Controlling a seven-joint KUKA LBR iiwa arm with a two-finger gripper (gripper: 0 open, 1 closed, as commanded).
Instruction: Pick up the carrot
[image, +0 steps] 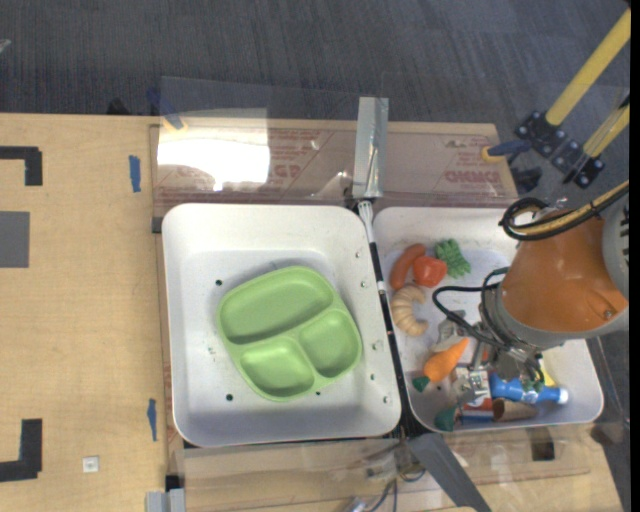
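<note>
A green divided plate (289, 330) is seen lying in the left bin (190, 250), set at a slant, with one long compartment along its upper edge and two smaller ones below. The right bin (590, 400) is crowded with small items. Near its upper left corner a red and orange piece (417, 268) is found with a green leafy piece (452, 257) just beside it on the right. Just below these a pale croissant-shaped toy (407, 308) is placed close to the dividing wall. Lower down, the carrot (446, 360) is lying tilted, its orange body pointing up and to the right. The gripper (487, 352) is positioned just beside the carrot's upper end, under the orange band of the arm (560, 285); whether contact is made cannot be told, and nothing is clearly seen held by it. Below the gripper a blue and white object (525, 392) is lying near the bin's lower edge.
</note>
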